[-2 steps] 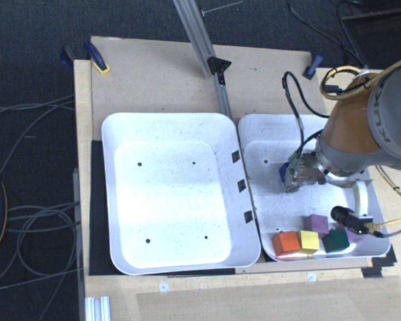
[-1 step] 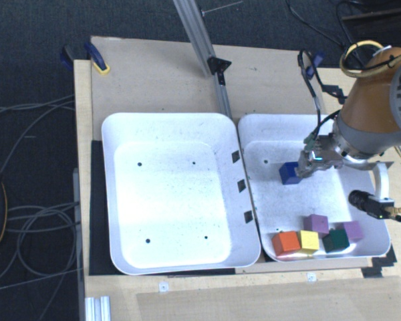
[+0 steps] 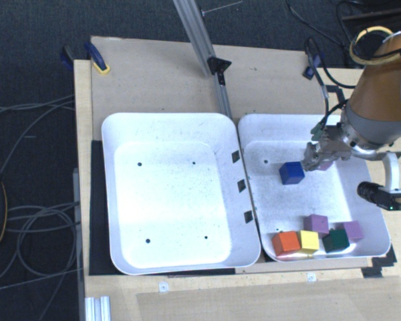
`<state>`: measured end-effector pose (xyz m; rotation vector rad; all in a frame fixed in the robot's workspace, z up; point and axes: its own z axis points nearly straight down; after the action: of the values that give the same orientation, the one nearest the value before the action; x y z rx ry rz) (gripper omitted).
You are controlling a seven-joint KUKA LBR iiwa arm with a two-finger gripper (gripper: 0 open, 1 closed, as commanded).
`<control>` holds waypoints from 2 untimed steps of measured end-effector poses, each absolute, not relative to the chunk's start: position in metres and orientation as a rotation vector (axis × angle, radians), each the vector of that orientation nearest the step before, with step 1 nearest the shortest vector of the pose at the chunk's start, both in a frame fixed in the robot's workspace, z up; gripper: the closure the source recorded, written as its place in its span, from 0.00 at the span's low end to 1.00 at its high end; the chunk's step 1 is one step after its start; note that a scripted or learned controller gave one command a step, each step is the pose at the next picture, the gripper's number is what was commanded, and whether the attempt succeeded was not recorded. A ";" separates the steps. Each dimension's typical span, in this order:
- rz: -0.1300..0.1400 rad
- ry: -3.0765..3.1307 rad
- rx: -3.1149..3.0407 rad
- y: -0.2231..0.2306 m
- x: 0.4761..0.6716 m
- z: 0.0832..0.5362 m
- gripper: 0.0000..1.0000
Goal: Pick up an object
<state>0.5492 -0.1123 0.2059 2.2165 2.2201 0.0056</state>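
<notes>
Camera view, worktop: a pale wooden worktop (image 3: 154, 72) bears two shallow white plastic bins side by side, seen from above at a slant
Left bin: the left white bin (image 3: 113, 179) shows a bare, speckled floor with four small dark dots
Right bin: the right white bin (image 3: 254, 129) touches the left one along a shared edge with small dark clips
Arm: the grey arm with an orange band (image 3: 377, 92) reaches in from the right, over the right bin's far right part
Pincer: the two-finger pincer (image 3: 315, 158) hangs low over the right bin, just right of the blue cube; whether its fingers are open or closed I cannot tell, and nothing is visibly between them
Blue cube: a small blue cube (image 3: 291, 173) lies alone near the middle of the right bin, just beside the pincer's tip, contact unclear
Near-edge cluster: an orange block (image 3: 287, 242), a yellow block (image 3: 309, 241), a dark green block (image 3: 335, 240) and two purple blocks (image 3: 317, 222) (image 3: 352, 230) crowd along the right bin's near edge, well apart from the blue cube
Pole: a grey metal pole (image 3: 197, 29) slants down to the worktop's far side between the bins
</notes>
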 end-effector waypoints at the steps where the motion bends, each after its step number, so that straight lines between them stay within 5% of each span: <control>1: 0.007 2.228 2.212 -0.061 0.548 0.224 1.00; 2: 0.006 2.229 2.213 -0.010 0.553 0.234 1.00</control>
<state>0.5529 -0.0102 0.2336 2.2130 2.2294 0.0060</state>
